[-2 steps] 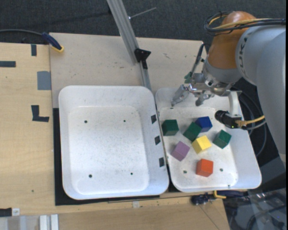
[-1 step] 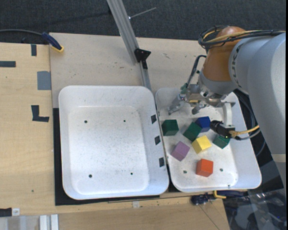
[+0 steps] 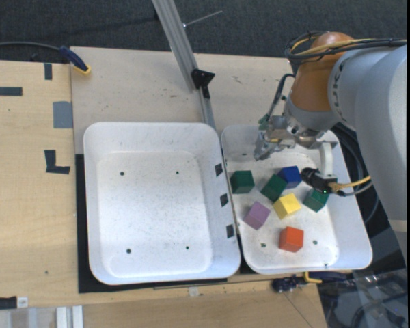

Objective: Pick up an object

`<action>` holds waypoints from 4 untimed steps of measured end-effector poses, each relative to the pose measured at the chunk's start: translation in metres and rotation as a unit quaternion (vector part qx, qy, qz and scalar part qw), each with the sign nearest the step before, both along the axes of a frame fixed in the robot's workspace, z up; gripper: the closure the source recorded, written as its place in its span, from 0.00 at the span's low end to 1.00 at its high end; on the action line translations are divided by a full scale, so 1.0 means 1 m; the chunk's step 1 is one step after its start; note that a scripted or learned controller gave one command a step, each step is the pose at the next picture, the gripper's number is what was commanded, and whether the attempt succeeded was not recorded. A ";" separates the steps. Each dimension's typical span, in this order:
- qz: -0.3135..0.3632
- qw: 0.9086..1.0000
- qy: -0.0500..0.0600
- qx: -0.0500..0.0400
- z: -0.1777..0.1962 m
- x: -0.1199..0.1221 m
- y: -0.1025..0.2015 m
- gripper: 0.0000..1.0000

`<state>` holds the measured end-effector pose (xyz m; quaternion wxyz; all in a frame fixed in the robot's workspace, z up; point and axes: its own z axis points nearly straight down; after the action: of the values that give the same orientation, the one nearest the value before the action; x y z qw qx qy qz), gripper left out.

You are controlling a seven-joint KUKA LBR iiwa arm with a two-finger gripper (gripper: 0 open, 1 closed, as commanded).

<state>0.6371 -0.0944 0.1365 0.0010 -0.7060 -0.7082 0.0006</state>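
The tool (image 3: 265, 150) hung over the far part of the right bin (image 3: 348, 251), its tip above bare white floor; nothing could be seen held in it, and how it was set I could not tell at this angle; the blocks lay nearer the camera in that bin, a dark green block (image 3: 242, 181) just beside the tool's tip, another green block (image 3: 273, 186) touching a blue block (image 3: 290, 176), then a yellow block (image 3: 286, 206), a purple block (image 3: 257, 214), an orange block (image 3: 291, 238) and a green block (image 3: 316, 199) under the cable; the left bin (image 3: 96, 183) sat alongside on the tabletop (image 3: 137, 80); by my reading no object was picked yet, so choosing, descending, closing and lifting remained
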 end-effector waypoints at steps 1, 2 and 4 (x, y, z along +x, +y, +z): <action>-0.001 1.000 -0.003 0.000 0.060 -0.005 0.005 1.00; 0.000 1.000 -0.004 0.000 0.124 -0.002 0.010 1.00; 0.001 1.000 0.000 0.001 0.133 -0.024 0.058 1.00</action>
<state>0.6127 -0.0367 0.2698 0.0011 -0.7053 -0.7089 0.0001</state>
